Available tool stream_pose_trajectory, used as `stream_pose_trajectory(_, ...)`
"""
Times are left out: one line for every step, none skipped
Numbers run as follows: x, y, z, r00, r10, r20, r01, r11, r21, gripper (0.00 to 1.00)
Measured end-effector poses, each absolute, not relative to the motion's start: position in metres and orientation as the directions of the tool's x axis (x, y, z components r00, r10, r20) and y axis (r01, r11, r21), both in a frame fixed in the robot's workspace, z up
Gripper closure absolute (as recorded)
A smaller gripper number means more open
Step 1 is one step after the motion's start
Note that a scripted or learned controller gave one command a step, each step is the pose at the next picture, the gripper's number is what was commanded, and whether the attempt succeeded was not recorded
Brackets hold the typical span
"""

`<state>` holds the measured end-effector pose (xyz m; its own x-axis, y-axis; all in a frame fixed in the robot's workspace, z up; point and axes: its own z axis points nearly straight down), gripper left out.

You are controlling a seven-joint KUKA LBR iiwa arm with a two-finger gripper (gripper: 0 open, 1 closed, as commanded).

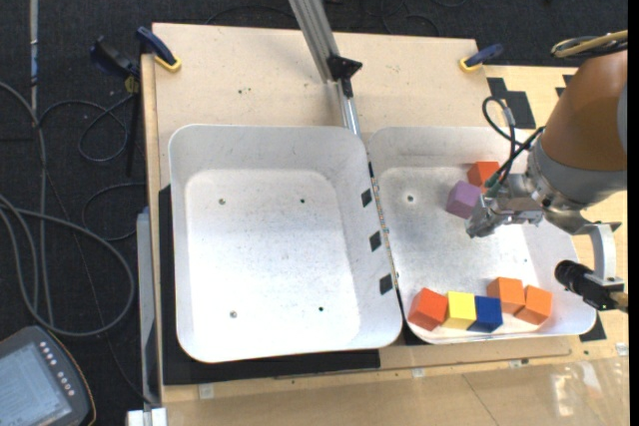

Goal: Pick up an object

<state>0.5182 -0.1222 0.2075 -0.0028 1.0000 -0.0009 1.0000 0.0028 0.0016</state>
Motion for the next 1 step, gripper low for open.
stream_pose_trajectory(0.52, -0.1223, 0.2431, -0.003, 1.0, -0.002, 1.0, 0.003, 0.006, 1.0)
